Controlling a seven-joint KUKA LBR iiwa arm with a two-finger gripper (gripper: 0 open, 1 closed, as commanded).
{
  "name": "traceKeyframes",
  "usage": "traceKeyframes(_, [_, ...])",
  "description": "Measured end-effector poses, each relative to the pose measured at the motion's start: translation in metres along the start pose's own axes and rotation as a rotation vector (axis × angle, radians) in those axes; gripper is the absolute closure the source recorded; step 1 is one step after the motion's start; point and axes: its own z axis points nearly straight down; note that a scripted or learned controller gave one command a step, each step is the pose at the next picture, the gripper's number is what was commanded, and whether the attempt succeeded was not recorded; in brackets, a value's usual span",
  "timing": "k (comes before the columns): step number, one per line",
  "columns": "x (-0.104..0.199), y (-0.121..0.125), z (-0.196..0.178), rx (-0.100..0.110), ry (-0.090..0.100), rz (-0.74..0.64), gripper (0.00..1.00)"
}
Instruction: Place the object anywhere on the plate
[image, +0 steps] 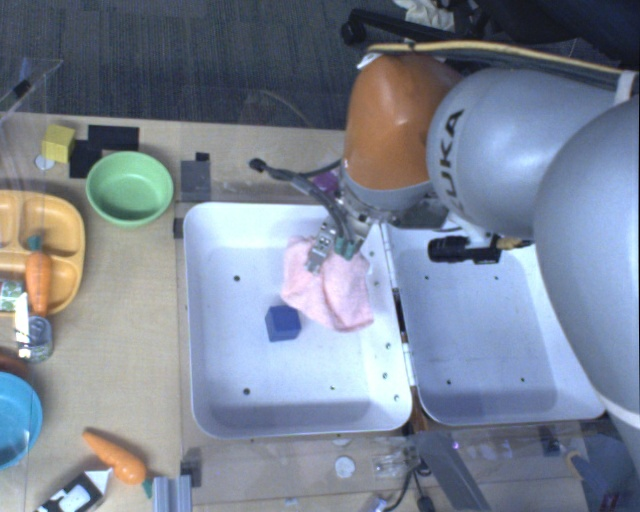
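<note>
Cloth (330, 285) is what the tool (333, 245) is on right now: a pink, crumpled rag lying in the left bin (230, 400), up toward its far right corner. The tool comes down from the big grey arm (520, 150) with the orange band, and its tip sits right at the cloth's top edge, touching or pinching it. From where I'm standing I honestly can't tell if the fingers are clamped on the fabric or just resting against it, too small and cluttered there. Most of the cloth spreads out below and slightly left of the tip.

Just beside the cloth's lower left edge there's a small blue cube (283, 322), same bin. The right bin (480, 390) sits alongside. Off on the desk (120, 370) to the left: a green bowl (129, 187), a yellow divided plate (55, 235) with a carrot (38, 280) on it, a blue plate (15, 420) at the edge, and another carrot (118, 455) near the front.
</note>
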Motion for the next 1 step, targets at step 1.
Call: traceKeyframes(1, [0.0306, 0.0454, 0.0543, 0.002, 0.002, -0.086, 1.00])
